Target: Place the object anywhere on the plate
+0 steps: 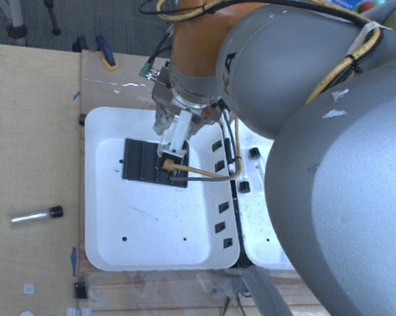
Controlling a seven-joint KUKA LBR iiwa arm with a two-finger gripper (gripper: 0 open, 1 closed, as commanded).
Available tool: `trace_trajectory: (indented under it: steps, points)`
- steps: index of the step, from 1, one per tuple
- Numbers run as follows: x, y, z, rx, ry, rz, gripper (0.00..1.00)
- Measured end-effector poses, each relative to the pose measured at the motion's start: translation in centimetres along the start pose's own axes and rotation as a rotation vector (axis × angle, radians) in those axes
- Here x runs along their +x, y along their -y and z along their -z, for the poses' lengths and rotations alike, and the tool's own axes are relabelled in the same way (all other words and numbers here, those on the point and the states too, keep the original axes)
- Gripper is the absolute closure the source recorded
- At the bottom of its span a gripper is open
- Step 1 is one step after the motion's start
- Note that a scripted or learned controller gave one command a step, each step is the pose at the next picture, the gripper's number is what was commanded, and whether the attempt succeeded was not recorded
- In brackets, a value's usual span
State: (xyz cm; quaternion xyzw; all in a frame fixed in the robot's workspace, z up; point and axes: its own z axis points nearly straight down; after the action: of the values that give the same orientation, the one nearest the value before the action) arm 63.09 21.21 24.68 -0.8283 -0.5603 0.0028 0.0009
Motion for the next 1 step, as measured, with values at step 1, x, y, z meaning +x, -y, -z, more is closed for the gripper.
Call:
trace_trajectory:
  steps: [1]
  points:
    - [-1.53, 7.27, -0.86, 0.000, -0.001, 0.161, 1.00]
